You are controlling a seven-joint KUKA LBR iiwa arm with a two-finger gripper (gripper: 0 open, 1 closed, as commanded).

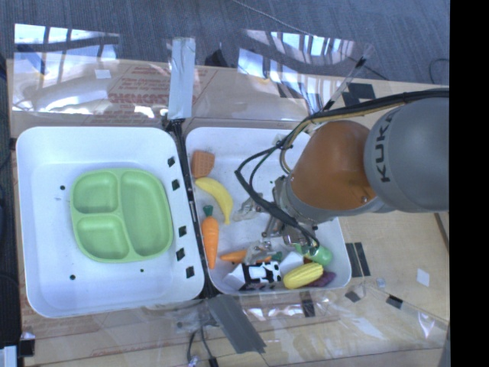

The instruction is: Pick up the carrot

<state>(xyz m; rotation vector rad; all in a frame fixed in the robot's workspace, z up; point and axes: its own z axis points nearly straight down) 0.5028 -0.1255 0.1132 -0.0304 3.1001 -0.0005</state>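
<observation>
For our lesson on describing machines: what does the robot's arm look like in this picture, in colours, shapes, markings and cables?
The arm is bulky, rounded and grey, with dark lettering on its side. Above the wrist sits a wide orange band. Black cables loop from it towards the gripper, a small metal part with wires, too cluttered to make out more.
</observation>
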